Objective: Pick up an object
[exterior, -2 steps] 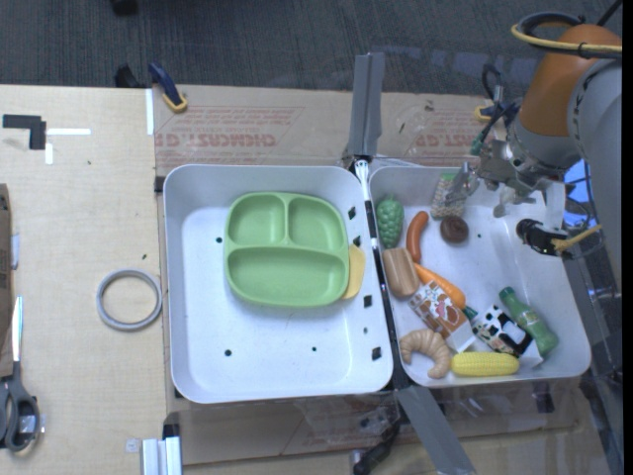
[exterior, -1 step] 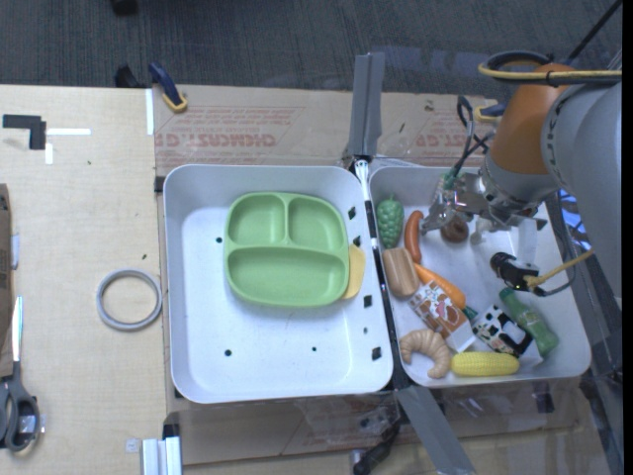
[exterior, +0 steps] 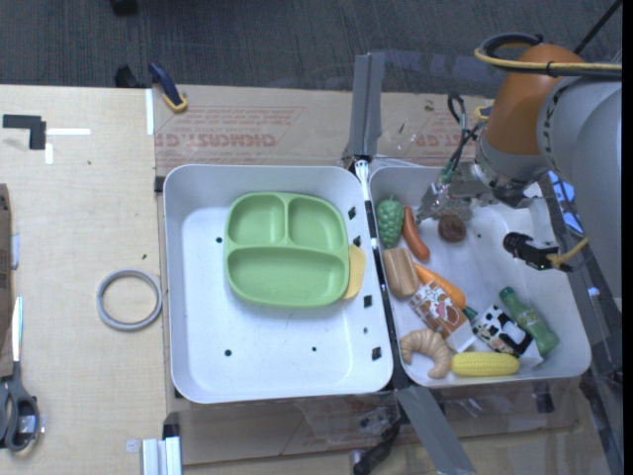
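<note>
The right bin (exterior: 475, 181) holds several toy foods. Among them are a green berry (exterior: 390, 220), a red-orange pepper (exterior: 416, 236), a bread roll (exterior: 400, 271), a snack packet (exterior: 438, 311), a croissant (exterior: 425, 349), a corn cob (exterior: 484, 364), a cow figure (exterior: 500, 331) and a green bottle (exterior: 530, 321). A small brown round piece (exterior: 452, 229) lies near the bin's back. My gripper (exterior: 442, 202) hangs low over the back of this bin, just above and left of the brown piece. Nothing is visibly held in it.
The left bin (exterior: 198, 344) carries a green divided plate (exterior: 287, 248) with a yellow piece (exterior: 356, 271) under its right edge. On the bench to the left lie a tape ring (exterior: 130, 298), scissors (exterior: 16, 414) and a blue clamp (exterior: 168, 86).
</note>
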